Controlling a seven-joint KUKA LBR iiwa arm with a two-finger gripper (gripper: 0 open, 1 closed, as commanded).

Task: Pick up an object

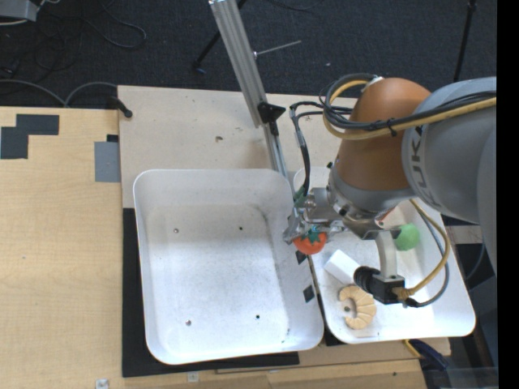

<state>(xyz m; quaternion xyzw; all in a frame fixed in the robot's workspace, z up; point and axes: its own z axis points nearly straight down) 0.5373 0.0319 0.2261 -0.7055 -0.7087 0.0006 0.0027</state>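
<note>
My gripper [306, 232] hangs over the left rim of the right bin [454, 324], just beside the divide between the two bins. A small orange-red toy with a teal-green part [310, 241] sits between the fingertips, and the gripper is shut on it. The toy appears above the bin rims rather than lying on a floor. The grey arm with its orange band covers much of the right bin's back half.
In the right bin lie a green ball [408, 236], a white block [340, 262] and a tan ridged piece [358, 306]. A black cable plug [381, 284] hangs off the arm. The left bin [162, 186] is white and speckled. A slanted aluminium bar [243, 63] stands behind the bins.
</note>
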